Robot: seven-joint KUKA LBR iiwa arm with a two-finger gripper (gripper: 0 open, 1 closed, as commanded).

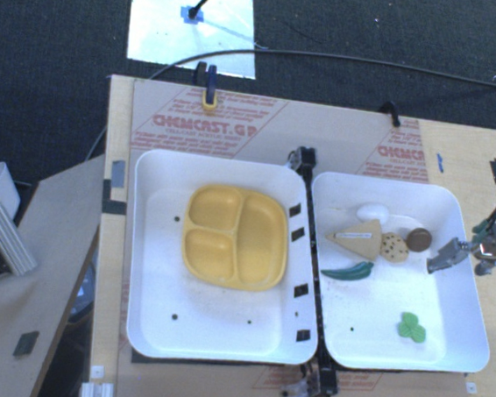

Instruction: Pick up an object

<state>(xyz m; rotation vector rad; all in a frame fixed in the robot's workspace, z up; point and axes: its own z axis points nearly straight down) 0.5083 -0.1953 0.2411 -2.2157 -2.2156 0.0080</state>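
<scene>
Table (265, 120): two white bins side by side, edges touching at the middle.
Left bin (143, 314): yellow divided plate (233, 236), bare floor around it.
Right bin (453, 347): cone wedge (358, 240), cookie (393, 247), brown ball (418, 239), green pepper (348, 270) clustered; green leaf (411, 327) apart.
Gripper (450, 255): at right rim; cannot tell how the fingers stand.

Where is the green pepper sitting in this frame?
The green pepper lies in the right bin, near its left wall, just below the tan wedge and left of the gripper.
</scene>
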